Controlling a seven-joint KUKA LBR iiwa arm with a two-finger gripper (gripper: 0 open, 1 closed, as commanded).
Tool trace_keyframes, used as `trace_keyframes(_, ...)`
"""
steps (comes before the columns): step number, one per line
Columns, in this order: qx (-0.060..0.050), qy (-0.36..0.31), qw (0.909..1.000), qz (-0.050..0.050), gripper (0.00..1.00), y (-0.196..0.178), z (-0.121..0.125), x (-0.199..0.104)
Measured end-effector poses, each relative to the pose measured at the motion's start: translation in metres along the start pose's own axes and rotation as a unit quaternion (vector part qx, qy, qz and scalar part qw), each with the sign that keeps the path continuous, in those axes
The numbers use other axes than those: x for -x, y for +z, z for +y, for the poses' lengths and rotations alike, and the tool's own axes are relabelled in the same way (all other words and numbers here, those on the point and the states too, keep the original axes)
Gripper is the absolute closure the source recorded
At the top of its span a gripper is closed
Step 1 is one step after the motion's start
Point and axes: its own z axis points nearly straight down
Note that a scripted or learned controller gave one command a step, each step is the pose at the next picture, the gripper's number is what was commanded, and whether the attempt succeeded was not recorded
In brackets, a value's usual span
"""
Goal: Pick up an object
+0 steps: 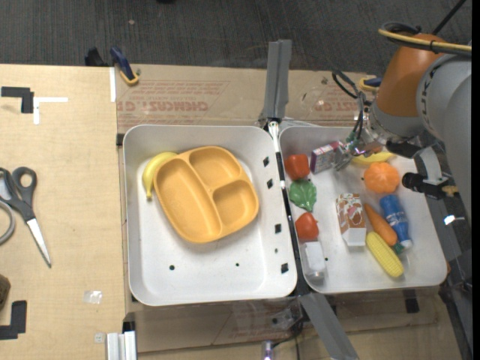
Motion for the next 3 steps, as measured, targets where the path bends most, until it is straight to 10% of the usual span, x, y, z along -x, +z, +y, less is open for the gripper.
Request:
trace_keyframes(2,-0.001,0.214,0.9769,0.0,1.0,0.001,0.007,-0.021)
trace_keyframes(3,-0.001,0.214,0.9769,0.0,0.0,0.001,0.007,-0.021)
